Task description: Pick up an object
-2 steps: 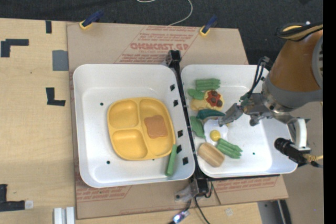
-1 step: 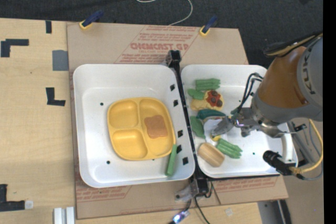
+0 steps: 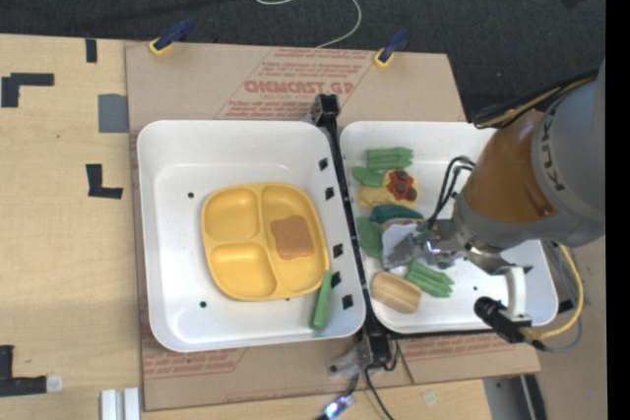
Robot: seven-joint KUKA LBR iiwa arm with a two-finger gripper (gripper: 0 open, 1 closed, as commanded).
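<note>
My gripper (image 3: 414, 247) is down inside the right bin (image 3: 443, 141), in the midst of a pile of toy food. A green pea pod (image 3: 431, 279) lies just below it and a tan bread roll (image 3: 395, 291) sits at the bin's front left. A dark green piece (image 3: 397, 211) and a light green piece (image 3: 369, 234) lie to the gripper's left. Further back are a green bean bundle (image 3: 390, 156) and a yellow and red slice (image 3: 397, 184). The wrist hides what lies directly under the gripper.
The left bin (image 3: 157, 145) holds a yellow divided plate (image 3: 234, 231) with a brown toast slice (image 3: 291, 237) in one compartment. A green bean (image 3: 321, 301) lies by that bin's right wall. The grey and orange arm (image 3: 522, 182) covers the right bin's right side.
</note>
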